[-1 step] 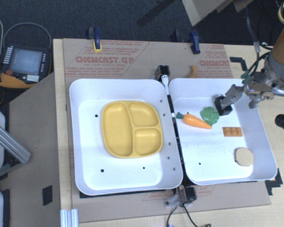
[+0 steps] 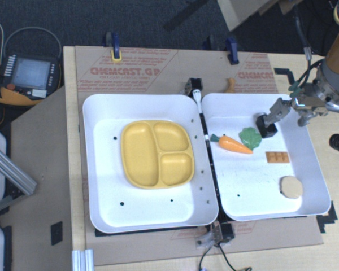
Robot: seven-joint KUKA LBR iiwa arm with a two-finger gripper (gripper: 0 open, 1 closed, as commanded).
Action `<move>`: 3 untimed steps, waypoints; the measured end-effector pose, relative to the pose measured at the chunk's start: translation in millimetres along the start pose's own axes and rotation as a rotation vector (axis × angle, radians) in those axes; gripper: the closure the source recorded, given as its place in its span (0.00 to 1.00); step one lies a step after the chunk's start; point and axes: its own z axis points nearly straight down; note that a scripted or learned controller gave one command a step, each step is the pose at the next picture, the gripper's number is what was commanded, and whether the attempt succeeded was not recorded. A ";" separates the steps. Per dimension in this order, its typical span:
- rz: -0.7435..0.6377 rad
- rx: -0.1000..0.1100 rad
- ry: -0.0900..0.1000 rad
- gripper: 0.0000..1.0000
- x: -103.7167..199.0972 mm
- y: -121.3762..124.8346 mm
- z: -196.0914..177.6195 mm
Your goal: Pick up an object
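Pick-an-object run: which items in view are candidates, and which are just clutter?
Job:
- gripper
- carrot
- green piece, beside the gripper
- orange cracker
- beige round
- right bin

Lying about:
- yellow divided plate in left bin
- handheld pendant off the bench

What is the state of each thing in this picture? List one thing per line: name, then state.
gripper: hovering over the right bin, above the green piece.
carrot: lying flat in the right bin.
green piece: lying beside the carrot, touching it.
cracker: lying flat, apart.
round biscuit: lying flat, near the bin's corner.
yellow divided plate: resting in the left bin.
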 end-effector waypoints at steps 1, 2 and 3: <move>0.001 0.008 0.002 0.00 1.2 -5.0 62.7; 0.001 0.007 0.002 0.00 1.6 -1.4 106.9; 0.001 0.008 0.003 0.00 5.6 -1.8 170.5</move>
